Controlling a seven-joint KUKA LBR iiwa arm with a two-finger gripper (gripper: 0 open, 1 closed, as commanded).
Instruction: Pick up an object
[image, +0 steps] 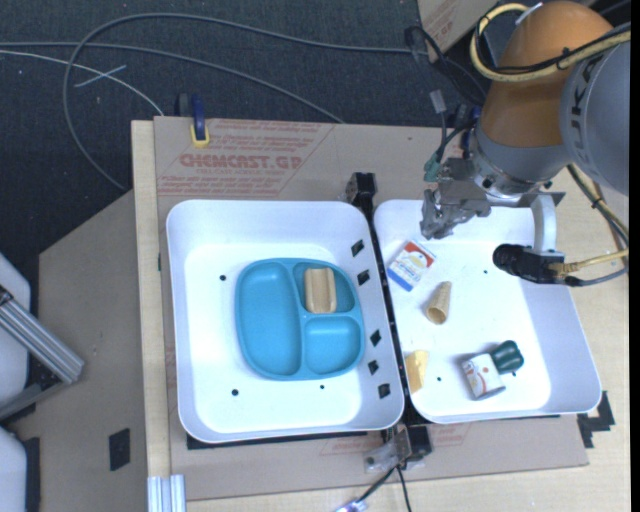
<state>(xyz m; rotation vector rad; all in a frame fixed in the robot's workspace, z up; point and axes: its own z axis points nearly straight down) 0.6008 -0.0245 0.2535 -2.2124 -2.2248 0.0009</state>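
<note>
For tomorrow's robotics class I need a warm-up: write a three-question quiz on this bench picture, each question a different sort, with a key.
1. True or false: the blue divided plate lies in the right bin.
2. What rests in the plate's upper right compartment?
3. The gripper hovers nearest: A) green cap bottle B) small carton C) cone

Key: 1 false, left bin; 2 a tan block; 3 B.

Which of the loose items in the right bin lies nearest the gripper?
The small blue-and-white carton, just below the gripper. The cone and the other items lie farther toward the bin's front.
</note>
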